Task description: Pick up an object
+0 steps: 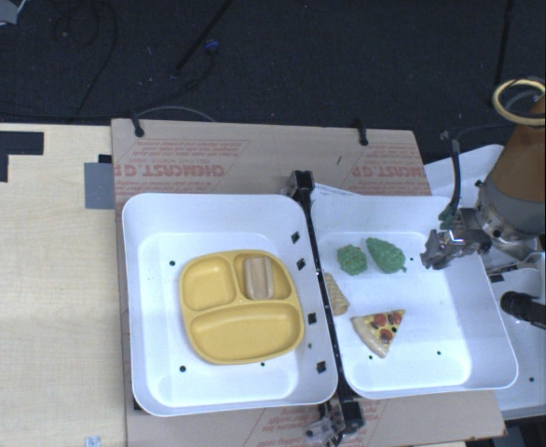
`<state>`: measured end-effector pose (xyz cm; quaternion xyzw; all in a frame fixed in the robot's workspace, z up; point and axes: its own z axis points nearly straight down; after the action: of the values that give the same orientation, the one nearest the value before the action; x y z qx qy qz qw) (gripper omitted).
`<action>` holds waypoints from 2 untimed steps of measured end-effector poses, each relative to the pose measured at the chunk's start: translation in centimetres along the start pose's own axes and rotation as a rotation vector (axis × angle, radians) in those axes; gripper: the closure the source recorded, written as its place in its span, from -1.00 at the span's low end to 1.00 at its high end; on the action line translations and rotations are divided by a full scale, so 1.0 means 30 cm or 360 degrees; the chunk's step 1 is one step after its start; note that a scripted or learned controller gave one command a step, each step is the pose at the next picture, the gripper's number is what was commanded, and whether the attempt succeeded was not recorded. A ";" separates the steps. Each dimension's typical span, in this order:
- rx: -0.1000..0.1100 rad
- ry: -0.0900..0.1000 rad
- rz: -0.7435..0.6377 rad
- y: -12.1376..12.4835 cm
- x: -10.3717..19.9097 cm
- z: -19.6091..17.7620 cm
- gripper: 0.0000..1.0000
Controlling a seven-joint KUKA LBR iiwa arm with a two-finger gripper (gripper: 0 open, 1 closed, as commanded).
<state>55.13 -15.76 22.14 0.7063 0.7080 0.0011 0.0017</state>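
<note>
Right now I see the gripper [438, 250] hanging over the right bin [483, 366], near its right wall and toward the far side. I cannot tell how it is set, since its tip is a small dark cluster of metal at this angle. Nothing shows between its tips.

Just to its left lie two green pieces: a leafy one [386, 254], nearest the gripper but apart from it, and a rounder one [352, 260] beside that. Nearer the front of the bin sits a pizza slice [379, 329], crust toward the left, topping side up. A tan wedge [334, 295] rests against the bin's left wall, by the divider between the bins.

From my seat the left bin [152, 250] holds a yellow tray [240, 333] with three compartments. A pale brown piece [257, 277] lies in the tray's upper right compartment.

Both bins rest on a cardboard sheet [254, 156] on the bench.
</note>
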 end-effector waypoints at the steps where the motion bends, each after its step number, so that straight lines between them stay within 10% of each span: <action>1: 0.0008 0.0002 0.0001 0.001 -0.002 -0.043 1.00; 2: 0.0012 0.0005 -0.0004 0.049 0.196 -0.016 1.00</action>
<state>56.57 -9.87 22.62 0.7053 0.7090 -0.0003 -0.0021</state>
